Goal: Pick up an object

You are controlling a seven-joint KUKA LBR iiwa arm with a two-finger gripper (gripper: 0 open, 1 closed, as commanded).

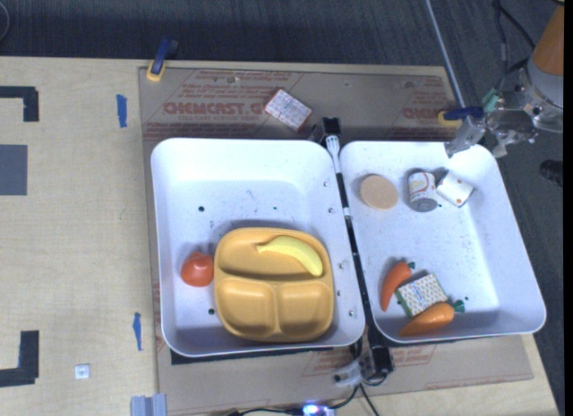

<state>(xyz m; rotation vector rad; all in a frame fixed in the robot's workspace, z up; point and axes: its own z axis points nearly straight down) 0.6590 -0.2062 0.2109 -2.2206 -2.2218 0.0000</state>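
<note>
One small can in right bin — just below-left of gripper

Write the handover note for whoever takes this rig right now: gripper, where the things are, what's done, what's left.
Gripper: over the top right corner of the right bin, nothing between its fingers that I can see; open or shut can't be told.
Right bin: tan disc, small can, white block along the top; two carrots and a patterned box near the bottom.
Left bin: yellow divided tray with a banana on it, tomato beside it.
Done: nothing picked yet.
Left: grasp and lift one object.
</note>
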